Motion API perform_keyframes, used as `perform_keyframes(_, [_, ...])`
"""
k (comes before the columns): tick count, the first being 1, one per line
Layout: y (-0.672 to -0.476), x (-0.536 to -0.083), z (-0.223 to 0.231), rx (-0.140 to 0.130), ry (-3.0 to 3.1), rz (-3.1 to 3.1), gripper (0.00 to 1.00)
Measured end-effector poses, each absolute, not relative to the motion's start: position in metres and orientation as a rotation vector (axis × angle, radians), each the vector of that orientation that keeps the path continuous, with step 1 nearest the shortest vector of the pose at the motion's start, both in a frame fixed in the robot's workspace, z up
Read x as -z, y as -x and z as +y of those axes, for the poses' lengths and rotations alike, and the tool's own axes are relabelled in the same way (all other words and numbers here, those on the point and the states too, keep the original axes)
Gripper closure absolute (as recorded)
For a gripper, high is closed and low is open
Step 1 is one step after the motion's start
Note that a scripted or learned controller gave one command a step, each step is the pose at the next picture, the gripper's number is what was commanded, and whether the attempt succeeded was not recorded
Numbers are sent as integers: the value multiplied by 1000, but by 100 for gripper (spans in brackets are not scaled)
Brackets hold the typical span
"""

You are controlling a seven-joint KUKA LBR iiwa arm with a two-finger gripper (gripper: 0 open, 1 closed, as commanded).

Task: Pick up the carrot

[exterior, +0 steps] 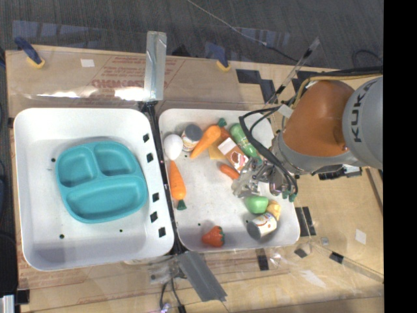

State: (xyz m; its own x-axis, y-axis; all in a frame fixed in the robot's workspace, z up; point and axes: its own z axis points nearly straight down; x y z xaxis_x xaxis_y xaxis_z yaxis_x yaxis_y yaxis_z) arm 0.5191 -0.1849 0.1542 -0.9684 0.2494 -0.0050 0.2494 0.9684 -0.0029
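Two carrots lie in the right bin (195, 214). One carrot (176, 182) rests along the bin's left wall, its green stub pointing to the front. A fatter carrot (207, 141) lies slanted at the back, among other items. My gripper (249, 182) hangs low over the right half of this bin, just above a green fruit (257, 205). It is well to the right of both carrots. No carrot is at its tip.
Around the gripper lie a small orange-red piece (229, 171), a snack packet (232, 152), a green item (238, 137) and a small can (261, 227). A white egg (172, 146), a grey tin (191, 134) and a strawberry (213, 237) lie nearby. The left bin holds a teal divided plate (101, 180).
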Motion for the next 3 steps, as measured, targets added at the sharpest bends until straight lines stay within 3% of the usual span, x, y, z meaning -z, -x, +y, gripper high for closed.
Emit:
perform_keyframes(1, [-506,-188,-212,3,-373,3115,100])
perform_keyframes(2, [-504,-287,-212,5,-454,3098,100])
perform_keyframes(3, [-493,-414,-211,8,-136,3129,100])
